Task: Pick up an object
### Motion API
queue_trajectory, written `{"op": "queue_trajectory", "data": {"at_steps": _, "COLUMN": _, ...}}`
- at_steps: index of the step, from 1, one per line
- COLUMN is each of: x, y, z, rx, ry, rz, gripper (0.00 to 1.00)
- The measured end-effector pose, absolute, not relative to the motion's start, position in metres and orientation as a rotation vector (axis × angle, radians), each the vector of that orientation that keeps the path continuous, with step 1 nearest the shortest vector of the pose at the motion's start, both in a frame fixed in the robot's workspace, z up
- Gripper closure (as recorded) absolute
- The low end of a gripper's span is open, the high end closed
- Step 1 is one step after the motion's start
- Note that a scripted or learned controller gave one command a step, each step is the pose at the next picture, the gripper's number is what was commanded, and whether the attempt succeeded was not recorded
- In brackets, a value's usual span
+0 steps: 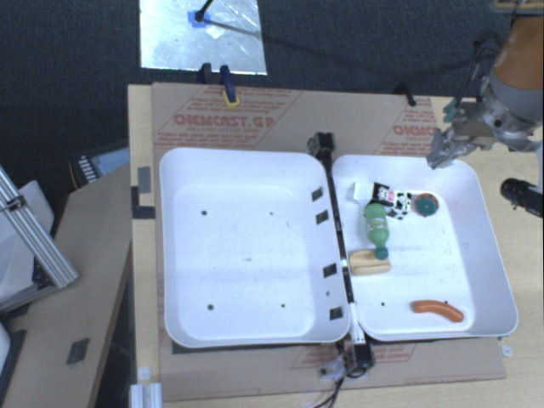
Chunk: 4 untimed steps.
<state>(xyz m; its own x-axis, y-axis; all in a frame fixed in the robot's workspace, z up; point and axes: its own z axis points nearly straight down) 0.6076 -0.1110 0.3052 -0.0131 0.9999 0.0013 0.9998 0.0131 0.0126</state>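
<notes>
A: Where does the gripper [444,153] sit?

B: At the upper right, over the far rim of the right bin [489,228]. It hangs from the grey arm [510,100], which comes in from the right edge. Nothing shows between its tips, and whether they are spread or pressed together cannot be told; the metal there is too small and blurred.

A: And the objects to pick?

B: All of them lie in the right bin. Near its far left part a small white carton with black patches [384,195] rests, with a round teal and red toy [425,204] just beside it on the right. Below the carton a green bottle [376,228] lies lengthwise, its cap end pointing toward the near side. Its lower end touches or nearly touches a tan wooden block [370,264] lying against the bin's left wall.

A: Anything else?

B: An orange sausage-shaped piece [439,311] lies alone near the near right corner, well apart from the rest.

A: The left bin [170,228]?

B: It sits beside the right one, their inner walls touching along the middle, both on a cardboard sheet [255,117].
</notes>
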Motion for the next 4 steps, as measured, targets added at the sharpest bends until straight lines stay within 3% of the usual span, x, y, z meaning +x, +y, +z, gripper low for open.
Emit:
{"op": "queue_trajectory", "data": {"at_steps": 1, "x": 0.629, "y": -0.048, "z": 0.401, "rx": 2.200, "ry": 2.228, "rz": 0.018, "gripper": 1.00}}
{"op": "queue_trajectory", "data": {"at_steps": 2, "x": 0.545, "y": -0.008, "z": 0.399, "rx": 2.213, "ry": 2.232, "rz": 0.004, "gripper": 1.00}}
{"op": "queue_trajectory", "data": {"at_steps": 3, "x": 0.484, "y": 0.044, "z": 0.372, "rx": 2.213, "ry": 2.235, "rz": -0.001, "gripper": 1.00}}
{"op": "queue_trajectory", "data": {"at_steps": 4, "x": 0.487, "y": 0.097, "z": 0.433, "rx": 2.209, "ry": 2.229, "rz": 0.012, "gripper": 1.00}}
